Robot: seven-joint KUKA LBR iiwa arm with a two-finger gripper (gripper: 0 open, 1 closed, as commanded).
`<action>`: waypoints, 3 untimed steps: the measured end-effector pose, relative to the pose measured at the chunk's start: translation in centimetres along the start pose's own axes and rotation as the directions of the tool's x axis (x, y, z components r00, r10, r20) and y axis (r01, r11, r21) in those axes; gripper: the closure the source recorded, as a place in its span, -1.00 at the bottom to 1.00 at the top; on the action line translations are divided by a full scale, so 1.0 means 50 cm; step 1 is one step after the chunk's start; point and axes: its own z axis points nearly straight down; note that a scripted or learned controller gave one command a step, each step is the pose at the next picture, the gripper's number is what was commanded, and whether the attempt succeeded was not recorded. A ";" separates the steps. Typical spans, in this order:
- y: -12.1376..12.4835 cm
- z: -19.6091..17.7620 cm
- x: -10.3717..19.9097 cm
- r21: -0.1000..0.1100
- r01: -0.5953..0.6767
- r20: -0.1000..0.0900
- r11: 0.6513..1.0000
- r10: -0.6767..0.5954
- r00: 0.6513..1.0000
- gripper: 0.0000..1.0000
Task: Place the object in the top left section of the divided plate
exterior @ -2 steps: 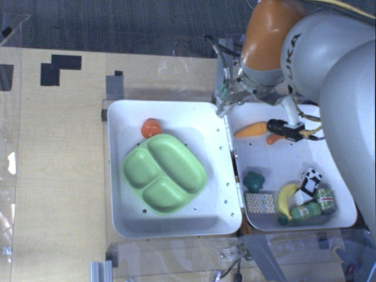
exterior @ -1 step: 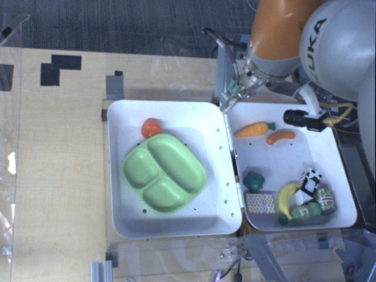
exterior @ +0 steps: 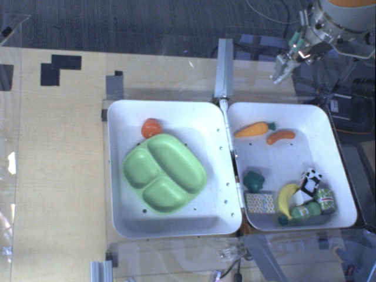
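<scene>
A light green divided plate (exterior: 164,172) with three sections lies in the left bin (exterior: 120,210), and nothing rests in its sections. A small red-orange round object (exterior: 151,127) sits on the bin floor, touching the plate's far left rim. My gripper (exterior: 284,69) hangs high at the upper right, beyond the back edge of the right bin (exterior: 329,128), far from the plate and with nothing seen in it.
The right bin holds an orange carrot (exterior: 254,129), a red-orange sausage (exterior: 280,136), a dark green item (exterior: 254,181), a patterned square (exterior: 259,202), a banana (exterior: 286,197), a cow toy (exterior: 309,184) and a green bottle (exterior: 304,212). A metal post (exterior: 222,69) stands behind the bins.
</scene>
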 end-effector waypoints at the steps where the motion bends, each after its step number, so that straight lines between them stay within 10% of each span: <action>1: -0.218 0.000 -0.137 0.002 -0.354 0.001 0.935 0.354 0.935 1.00; 2: -0.358 0.000 -0.286 0.002 -0.566 0.003 0.824 0.566 0.824 1.00; 3: -0.323 0.002 -0.123 0.004 -0.955 0.006 0.298 0.955 0.298 1.00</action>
